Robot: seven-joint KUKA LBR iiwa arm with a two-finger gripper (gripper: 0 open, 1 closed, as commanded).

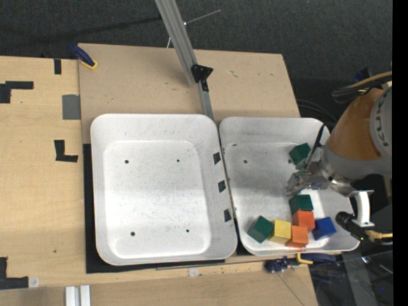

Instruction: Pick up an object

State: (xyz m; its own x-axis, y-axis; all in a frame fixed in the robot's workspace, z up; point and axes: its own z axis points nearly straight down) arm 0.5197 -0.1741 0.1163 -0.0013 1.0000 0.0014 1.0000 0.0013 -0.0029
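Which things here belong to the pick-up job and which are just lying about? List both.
Job:
gripper
green block near it
green block
green block
yellow block
orange blocks
blue block
right bin

Lying about:
left bin
blue clamp
metal pole

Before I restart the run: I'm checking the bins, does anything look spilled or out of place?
Nothing stands out. The blocks all lie inside the right bin, clustered in its near right corner beside the tool.
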